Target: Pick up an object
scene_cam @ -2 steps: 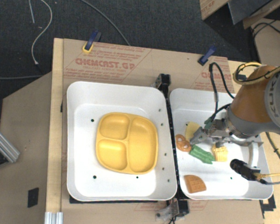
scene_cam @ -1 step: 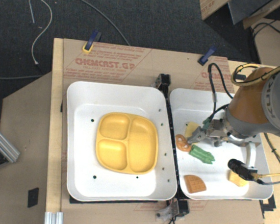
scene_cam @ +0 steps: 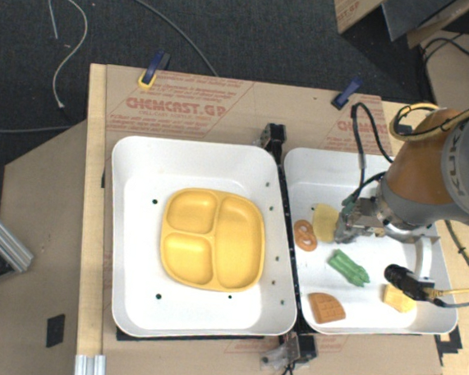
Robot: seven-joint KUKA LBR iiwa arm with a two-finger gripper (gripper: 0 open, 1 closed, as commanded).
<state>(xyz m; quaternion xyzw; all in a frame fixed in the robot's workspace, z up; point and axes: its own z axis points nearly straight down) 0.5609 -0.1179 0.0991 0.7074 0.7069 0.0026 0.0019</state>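
Because the task names no single object, any loose piece in the right bin [scene_cam: 364, 312] could serve, and all of them lie there within the arm's reach. Nearest, a brown wedge [scene_cam: 326, 307] lies flat by the bin's near wall, apart from the rest and open to a grasp from above. To its right, a yellow block [scene_cam: 398, 301] sits close to the near right corner, where the walls would likely crowd a grasp. Farther in, a green piece [scene_cam: 349, 268] lies slantwise on the bin floor, just near of the gripper [scene_cam: 347, 230]. The gripper hangs low over the middle of the bin, and I cannot tell whether it is open or closed, since the wrist hides its tip; nothing can be seen held in it. Just left of it lies a pale yellow piece [scene_cam: 324, 222], which looks to me the likeliest target, though I cannot tell whether the two touch. An orange ring [scene_cam: 305, 235] lies left again, against the bin's left wall. The left bin [scene_cam: 130, 238] holds a yellow divided plate [scene_cam: 213, 240], flat and centred, well apart from the gripper. The arm [scene_cam: 421, 180] leans in from the far right. At the far edge, two blue clamps [scene_cam: 154, 68] pin the board under both bins, probably so that nothing slides.
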